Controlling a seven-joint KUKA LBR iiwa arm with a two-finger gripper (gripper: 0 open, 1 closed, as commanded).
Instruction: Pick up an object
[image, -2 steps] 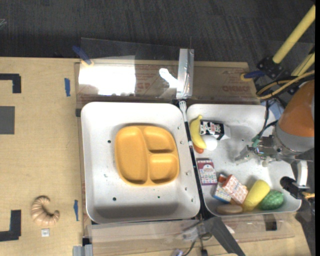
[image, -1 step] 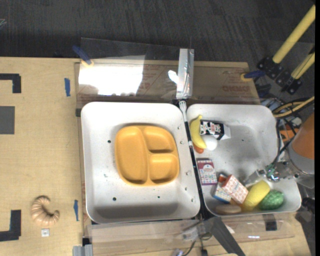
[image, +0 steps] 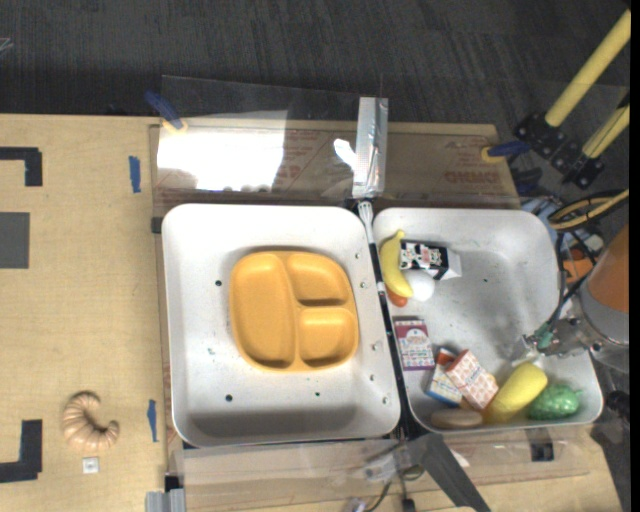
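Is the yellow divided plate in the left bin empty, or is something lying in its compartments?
Empty. The yellow divided plate in the left bin shows only bare yellow surface in all three compartments.

Robot lab: taped plywood bench, two white bins, floor cables.

Hardly any lettering is reading clearly. Red print is showing on the brown cardboard sheet lying along the desk's back edge behind the right bin, upside down and too blurred to make out. The small cartons in that bin are carrying printed labels, but their words are staying too small to read.
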